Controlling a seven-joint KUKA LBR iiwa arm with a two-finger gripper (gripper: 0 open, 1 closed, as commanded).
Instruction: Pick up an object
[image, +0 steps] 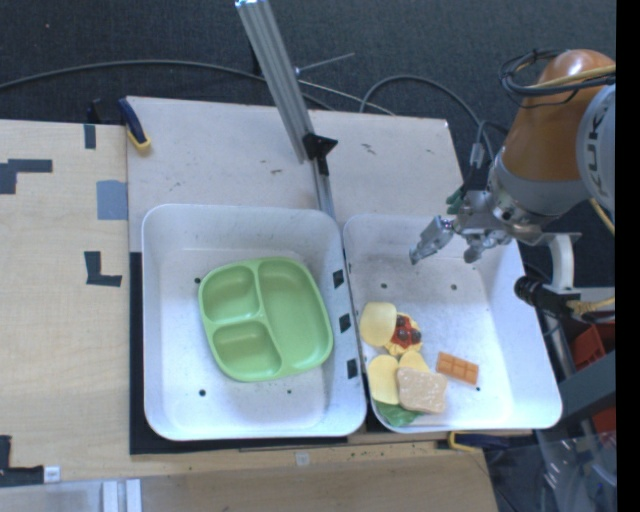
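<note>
From the camera view, the pincer (441, 243) hangs spread and holding nothing over the right bin (520, 340)'s far part. The food pieces (408, 366) cluster at its near-left corner; better drop straight onto the orange cracker (457, 368), lying slightly apart. The green tray (265, 318) fills the left bin (165, 300) on the pale tabletop (220, 150).

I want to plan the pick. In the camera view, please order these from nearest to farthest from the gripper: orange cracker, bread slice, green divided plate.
From the gripper:
1. orange cracker, right bin, below the gripper.
2. bread slice, right bin, near its front edge.
3. green divided plate, left bin.
</note>
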